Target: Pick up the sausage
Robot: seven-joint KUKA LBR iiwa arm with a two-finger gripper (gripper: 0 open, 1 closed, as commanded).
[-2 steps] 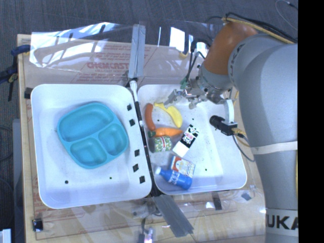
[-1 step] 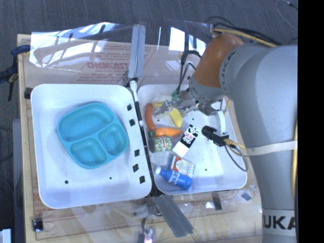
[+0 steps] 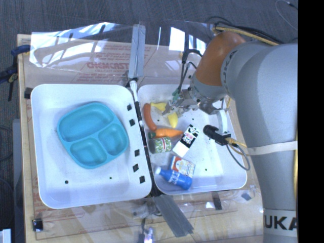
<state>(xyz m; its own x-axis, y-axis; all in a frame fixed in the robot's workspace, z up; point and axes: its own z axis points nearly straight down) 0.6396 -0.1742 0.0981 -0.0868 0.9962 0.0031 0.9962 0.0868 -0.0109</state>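
The sausage [image 3: 148, 116] is a reddish-brown curved piece lying along the left wall of the right bin [image 3: 230, 171], near its far end. My gripper [image 3: 174, 105] hangs low over the far part of that bin, just right of the sausage and above a yellow piece [image 3: 172, 119]. The grey arm with its orange band [image 3: 218, 54] reaches in from the right and hides the bin's far right corner. Nothing can be made out in the gripper.
In the right bin lie an orange carrot [image 3: 168, 132], a green jar [image 3: 161, 145], a black-and-white carton [image 3: 186, 137], a red-labelled box [image 3: 183, 165] and a blue bottle [image 3: 175, 178]. The left bin [image 3: 45, 181] holds a blue divided plate [image 3: 92, 134].
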